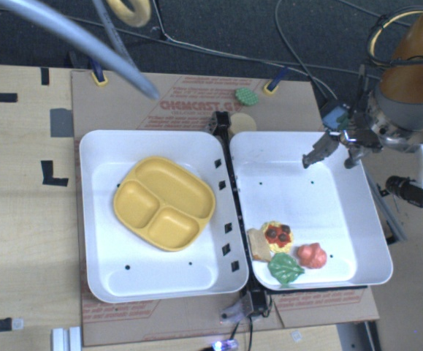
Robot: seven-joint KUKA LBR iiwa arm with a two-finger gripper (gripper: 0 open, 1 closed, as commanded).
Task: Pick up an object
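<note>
In the right bin point(343, 196), near its front edge, lie a tan slice with a red and yellow topped piece point(271, 238), a red lump point(312, 255) and a green leafy piece point(285, 269). My gripper point(335, 157) hangs over the bin's far right corner, well behind those items. Its two dark fingers are spread apart with nothing between them.
The left bin point(101, 196) holds a yellow divided plate point(164, 202). A small green object point(246, 96) lies on the cardboard behind the bins. Cables run across the back, and a grey pole slants in at the upper left.
</note>
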